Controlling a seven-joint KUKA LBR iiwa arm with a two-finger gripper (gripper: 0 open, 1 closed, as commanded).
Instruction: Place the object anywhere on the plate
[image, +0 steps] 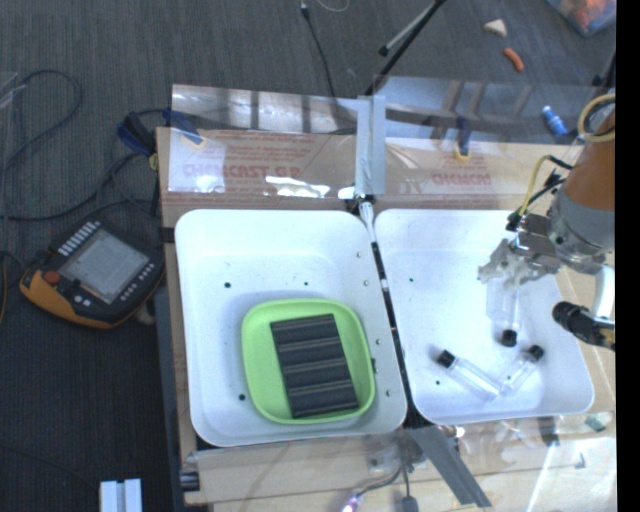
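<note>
A green plate lies in the left bin, and a dark grey ridged block rests flat on it. In the right bin lie clear vials with black caps: one near the front middle and another to its right. A third clear vial stands or hangs with its black cap down, directly under my gripper. The gripper hovers over the right part of the right bin, far from the plate. Whether the vial is gripped is unclear.
A teach pendant lies on the floor left of the bench. A taped cardboard wall runs behind both bins. The divider between the bins lies between gripper and plate.
</note>
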